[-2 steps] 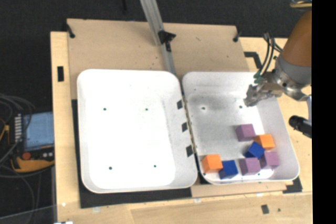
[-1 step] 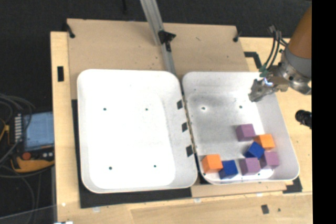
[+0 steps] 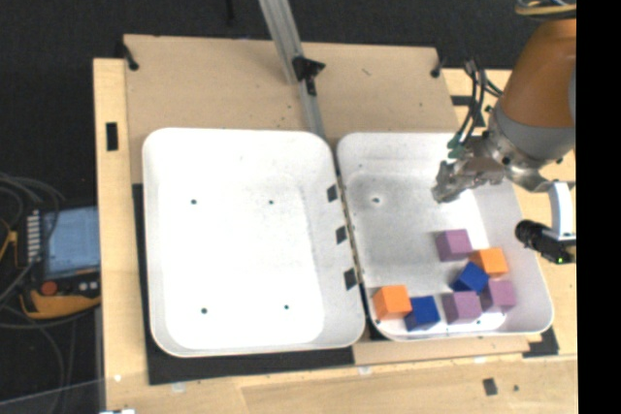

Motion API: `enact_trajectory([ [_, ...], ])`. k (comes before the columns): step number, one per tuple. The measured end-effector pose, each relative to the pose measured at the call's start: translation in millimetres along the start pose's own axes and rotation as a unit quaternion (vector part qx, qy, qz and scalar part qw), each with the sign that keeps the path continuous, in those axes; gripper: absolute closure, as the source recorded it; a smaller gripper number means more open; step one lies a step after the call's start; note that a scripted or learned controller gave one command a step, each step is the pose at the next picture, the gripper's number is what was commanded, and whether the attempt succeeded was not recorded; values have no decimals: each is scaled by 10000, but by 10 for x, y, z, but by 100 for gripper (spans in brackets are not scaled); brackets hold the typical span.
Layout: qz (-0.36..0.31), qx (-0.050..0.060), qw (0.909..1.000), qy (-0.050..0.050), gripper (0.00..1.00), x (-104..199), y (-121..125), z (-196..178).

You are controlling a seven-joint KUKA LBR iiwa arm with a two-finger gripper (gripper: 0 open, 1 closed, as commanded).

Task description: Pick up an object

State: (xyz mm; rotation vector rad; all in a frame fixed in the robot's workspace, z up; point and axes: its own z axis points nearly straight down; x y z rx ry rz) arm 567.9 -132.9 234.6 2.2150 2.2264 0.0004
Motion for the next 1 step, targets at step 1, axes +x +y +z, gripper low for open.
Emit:
enact_trajectory([
  [1, -1, 6, 10000, 4, 100, 453, -87, 81],
])
